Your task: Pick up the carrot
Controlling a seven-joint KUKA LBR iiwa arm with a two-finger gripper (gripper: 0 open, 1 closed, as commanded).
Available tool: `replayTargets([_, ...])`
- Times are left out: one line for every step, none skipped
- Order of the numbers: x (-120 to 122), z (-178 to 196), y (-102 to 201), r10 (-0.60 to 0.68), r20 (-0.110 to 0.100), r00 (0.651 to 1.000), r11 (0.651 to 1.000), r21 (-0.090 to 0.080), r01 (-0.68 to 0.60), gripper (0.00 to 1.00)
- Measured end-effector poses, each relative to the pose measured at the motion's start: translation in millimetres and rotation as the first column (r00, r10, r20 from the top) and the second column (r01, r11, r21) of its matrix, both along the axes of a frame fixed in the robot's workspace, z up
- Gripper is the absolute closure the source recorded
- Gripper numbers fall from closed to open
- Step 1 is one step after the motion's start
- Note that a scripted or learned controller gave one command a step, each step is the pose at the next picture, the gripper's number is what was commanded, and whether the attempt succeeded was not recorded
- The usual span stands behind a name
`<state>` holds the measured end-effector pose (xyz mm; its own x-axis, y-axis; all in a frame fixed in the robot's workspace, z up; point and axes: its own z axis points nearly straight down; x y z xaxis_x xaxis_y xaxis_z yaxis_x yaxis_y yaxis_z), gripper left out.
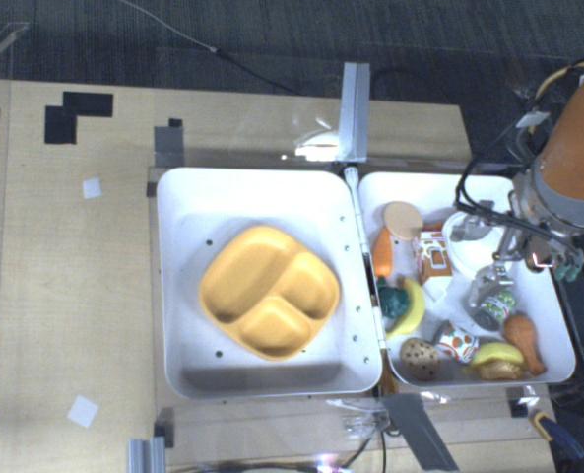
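You see two smooth white plastic bins (173, 264) on a pale matt wood bench (65, 294). The left one holds a glossy yellow plastic plate (269, 291); at its 3 o'clock lies a smooth orange carrot (382, 253).

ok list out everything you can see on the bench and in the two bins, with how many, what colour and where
left bin: 1, white, left half of bench
divided plate: 1, yellow, middle of left bin
right bin: 1, white, beside the left bin
carrot: 1, orange, left edge of right bin
cup: 1, tan, upper left of right bin
banana: 1, yellow, below the carrot
drumstick: 1, orange-brown, lower right of right bin
cookie: 1, brown and speckled, lower left of right bin
arm: 1, grey and orange, from the right
claw: 1, metallic, over the right bin's right half
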<state>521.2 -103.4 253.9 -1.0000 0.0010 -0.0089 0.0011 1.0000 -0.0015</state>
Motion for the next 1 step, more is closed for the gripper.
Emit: replayTargets([-27.3,-158.9,-3.5,-0.109,0.013,0.994,0.994,0.001,0.109,0.0])
